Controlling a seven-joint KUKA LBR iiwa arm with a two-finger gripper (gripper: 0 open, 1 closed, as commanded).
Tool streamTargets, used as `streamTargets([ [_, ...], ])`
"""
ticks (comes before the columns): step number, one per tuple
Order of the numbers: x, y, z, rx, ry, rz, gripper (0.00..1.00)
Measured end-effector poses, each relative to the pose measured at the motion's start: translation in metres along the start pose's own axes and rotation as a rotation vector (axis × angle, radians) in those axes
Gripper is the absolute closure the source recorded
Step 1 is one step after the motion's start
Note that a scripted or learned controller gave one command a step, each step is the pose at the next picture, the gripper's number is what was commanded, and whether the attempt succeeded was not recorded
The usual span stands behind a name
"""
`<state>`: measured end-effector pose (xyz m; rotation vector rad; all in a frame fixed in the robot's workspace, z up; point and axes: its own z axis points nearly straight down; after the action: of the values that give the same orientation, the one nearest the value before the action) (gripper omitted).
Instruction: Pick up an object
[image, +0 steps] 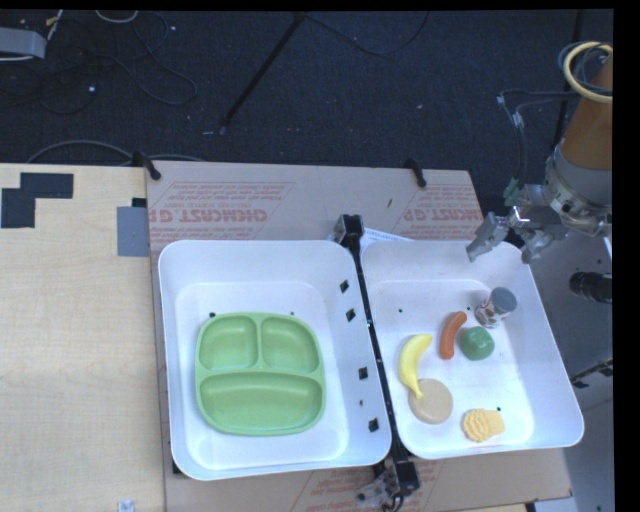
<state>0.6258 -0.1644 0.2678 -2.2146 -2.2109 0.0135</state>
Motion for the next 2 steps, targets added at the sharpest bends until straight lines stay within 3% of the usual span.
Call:
streamTargets([
  [1,0.0,0.002,-0.008,-0.012,-0.002,-0.002,0.0],
  [2,0.002,0.007,0.055,-0.008,-0.001,-0.002,0.0],
])
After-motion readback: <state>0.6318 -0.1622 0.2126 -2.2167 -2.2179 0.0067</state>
